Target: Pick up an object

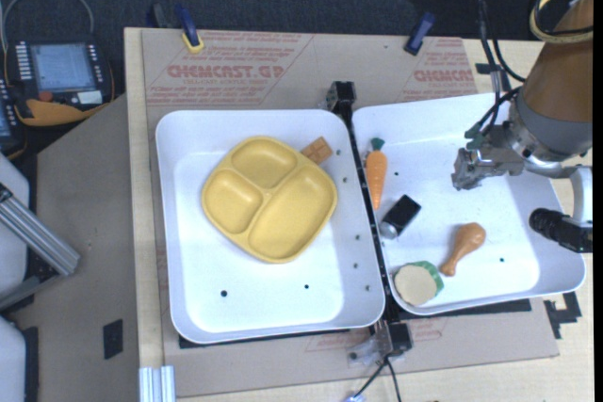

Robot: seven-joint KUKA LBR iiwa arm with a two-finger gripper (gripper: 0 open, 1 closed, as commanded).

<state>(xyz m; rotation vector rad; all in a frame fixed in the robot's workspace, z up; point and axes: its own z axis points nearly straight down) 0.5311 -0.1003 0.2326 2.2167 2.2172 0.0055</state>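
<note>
Tool [468,172] above white right bin [528,282], bench [141,202].

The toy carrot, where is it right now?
The toy carrot lies in the right bin, along its left wall, just above the small black block.

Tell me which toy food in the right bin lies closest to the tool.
The drumstick. It lies just below the tool, while the carrot sits at the bin's left edge and the sandwich in the bottom corner.

Bright even overhead light, soft shadows, slight blur, dim surroundings
</note>
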